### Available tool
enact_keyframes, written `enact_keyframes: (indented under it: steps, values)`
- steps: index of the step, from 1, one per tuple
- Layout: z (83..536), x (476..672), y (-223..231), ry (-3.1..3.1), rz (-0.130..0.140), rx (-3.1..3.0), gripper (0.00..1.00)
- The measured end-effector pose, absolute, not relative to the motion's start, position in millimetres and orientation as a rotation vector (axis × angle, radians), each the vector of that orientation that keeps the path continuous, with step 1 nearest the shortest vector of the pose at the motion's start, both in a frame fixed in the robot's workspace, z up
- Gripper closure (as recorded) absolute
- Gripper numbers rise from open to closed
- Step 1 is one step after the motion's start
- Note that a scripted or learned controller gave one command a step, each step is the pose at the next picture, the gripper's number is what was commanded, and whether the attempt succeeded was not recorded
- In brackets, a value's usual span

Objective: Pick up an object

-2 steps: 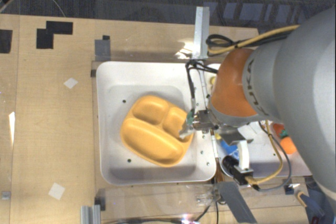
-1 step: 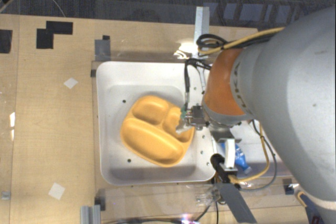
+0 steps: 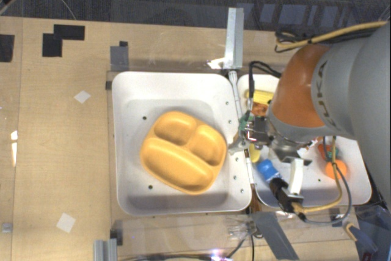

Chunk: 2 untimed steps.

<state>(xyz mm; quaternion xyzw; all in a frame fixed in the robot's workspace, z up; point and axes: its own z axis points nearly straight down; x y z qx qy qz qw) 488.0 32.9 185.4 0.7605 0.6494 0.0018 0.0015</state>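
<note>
A large yellow bread-shaped object point(image 3: 182, 150) lies in the middle of the left bin point(image 3: 131, 91). The arm reaches down over the right bin point(image 3: 360, 189) and hides most of it. My gripper point(image 3: 253, 133) is low at that bin's left side, close to the wall between the two bins. Beside it at the back lie a yellow piece point(image 3: 261, 96) and a small orange-brown thing point(image 3: 259, 109). A blue object point(image 3: 267, 169) lies just in front of the gripper. I see nothing held in the gripper.
An orange object point(image 3: 336, 169) with a green bit lies at the right of the right bin, partly under the arm. A metal post point(image 3: 234, 40) stands behind the bins. Black markers point(image 3: 63, 38) sit on the bench at the far left.
</note>
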Motion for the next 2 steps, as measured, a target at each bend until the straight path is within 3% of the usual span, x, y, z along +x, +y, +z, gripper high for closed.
enact_keyframes:
  steps: [1, 2]
  values:
    - [155, 492.4, 86, 1.781, 0.001, 2.548, 0.00]
    - [185, 487.7, -9, 1.476, 0.003, 2.772, 0.00]
